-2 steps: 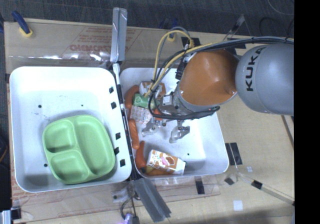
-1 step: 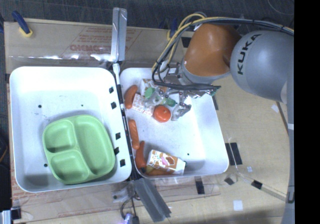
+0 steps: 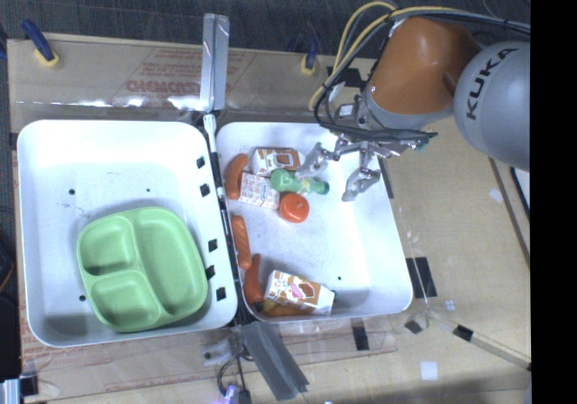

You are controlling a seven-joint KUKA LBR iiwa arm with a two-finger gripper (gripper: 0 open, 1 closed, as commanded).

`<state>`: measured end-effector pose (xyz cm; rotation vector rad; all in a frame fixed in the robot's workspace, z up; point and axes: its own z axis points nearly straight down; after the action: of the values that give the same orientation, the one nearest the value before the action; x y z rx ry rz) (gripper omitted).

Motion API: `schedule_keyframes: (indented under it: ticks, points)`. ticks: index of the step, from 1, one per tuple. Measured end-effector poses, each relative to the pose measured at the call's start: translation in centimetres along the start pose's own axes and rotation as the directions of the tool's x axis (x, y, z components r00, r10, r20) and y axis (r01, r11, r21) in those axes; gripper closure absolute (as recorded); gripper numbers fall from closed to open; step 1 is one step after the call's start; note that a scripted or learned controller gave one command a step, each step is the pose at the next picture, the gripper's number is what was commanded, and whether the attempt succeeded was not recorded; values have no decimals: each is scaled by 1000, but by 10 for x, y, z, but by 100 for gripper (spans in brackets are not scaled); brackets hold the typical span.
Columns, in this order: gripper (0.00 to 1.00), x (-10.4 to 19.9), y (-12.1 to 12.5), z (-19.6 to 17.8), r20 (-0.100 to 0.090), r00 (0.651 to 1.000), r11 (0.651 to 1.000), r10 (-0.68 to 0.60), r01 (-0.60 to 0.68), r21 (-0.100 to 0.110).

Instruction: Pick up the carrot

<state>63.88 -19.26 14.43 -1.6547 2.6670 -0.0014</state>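
Observation:
A slim orange carrot lies along the left wall of the right bin, pointing toward the front. Other orange-red pieces lie near it: one farther back by the same wall and one toward the front. My gripper hangs over the back right part of this bin, well to the right of the carrot and apart from it. Its two metal fingers are spread open with nothing between them. One fingertip is close to a green toy.
A round orange-red ball sits by the green toy. Small cartons lie at the back, beside it, and at the front of the right bin. The left bin holds a green divided plate.

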Motion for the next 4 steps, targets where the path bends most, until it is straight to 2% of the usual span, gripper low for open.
schedule_keyframes:
  ticks: [1, 2, 3, 4]
  points:
    - [0, -51, 67, 52, 0, 966, 966, -257, 257, -4]
    - [0, -43, 66, 51, 1, 769, 769, -639, 639, -1]
    - [0, -18, 41, 51, 2, 681, 681, -732, 732, -2]
    - [0, -6, -1, 51, 2, 758, 758, -652, 652, -1]
